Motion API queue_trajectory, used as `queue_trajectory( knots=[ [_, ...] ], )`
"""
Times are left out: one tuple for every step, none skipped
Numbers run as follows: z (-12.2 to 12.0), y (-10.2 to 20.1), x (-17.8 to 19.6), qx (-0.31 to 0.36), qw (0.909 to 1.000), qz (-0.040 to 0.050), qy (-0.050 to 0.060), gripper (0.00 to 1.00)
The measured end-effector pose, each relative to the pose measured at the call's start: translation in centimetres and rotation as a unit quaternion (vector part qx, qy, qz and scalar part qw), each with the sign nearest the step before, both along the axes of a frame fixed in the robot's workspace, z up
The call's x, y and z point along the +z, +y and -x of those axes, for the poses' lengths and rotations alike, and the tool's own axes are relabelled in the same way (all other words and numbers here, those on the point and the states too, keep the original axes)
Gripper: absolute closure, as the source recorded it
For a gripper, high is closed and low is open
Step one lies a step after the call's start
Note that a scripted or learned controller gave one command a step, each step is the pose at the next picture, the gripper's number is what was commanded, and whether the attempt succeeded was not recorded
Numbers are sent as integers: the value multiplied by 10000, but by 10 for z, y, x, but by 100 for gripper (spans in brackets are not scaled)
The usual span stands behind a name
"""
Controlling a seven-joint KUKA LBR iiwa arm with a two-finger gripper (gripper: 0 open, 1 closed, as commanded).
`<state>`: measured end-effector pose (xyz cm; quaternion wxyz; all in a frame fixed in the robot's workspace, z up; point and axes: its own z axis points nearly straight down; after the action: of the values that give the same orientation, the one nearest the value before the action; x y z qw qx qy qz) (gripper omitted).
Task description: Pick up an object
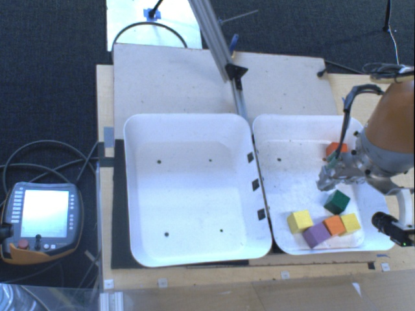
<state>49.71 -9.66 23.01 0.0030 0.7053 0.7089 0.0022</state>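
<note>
My gripper [328, 177] hangs low over the right bin [285, 141], near its right side. Just below it lies a dark green block [337, 202], close to the gripper but apart from it. An orange-red block [335, 149] lies just behind the gripper, partly hidden by the wrist. Along the bin's front edge sit a yellow block [299, 221], a purple block [316, 234], an orange block [334, 225] and a smaller yellow block [350, 223], packed close together. I see nothing held in the gripper.
The left bin [136, 173] stands beside the right one, their walls meeting at the middle. A slanted metal pole [217, 41] crosses the board behind the bins. A teach pendant [40, 222] lies off the bench at the left.
</note>
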Motion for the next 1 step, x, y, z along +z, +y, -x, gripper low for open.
queue_trajectory(
  knots=[
    [-2, 0, 24, -1, 10000, -1, 10, 100]
  ],
)
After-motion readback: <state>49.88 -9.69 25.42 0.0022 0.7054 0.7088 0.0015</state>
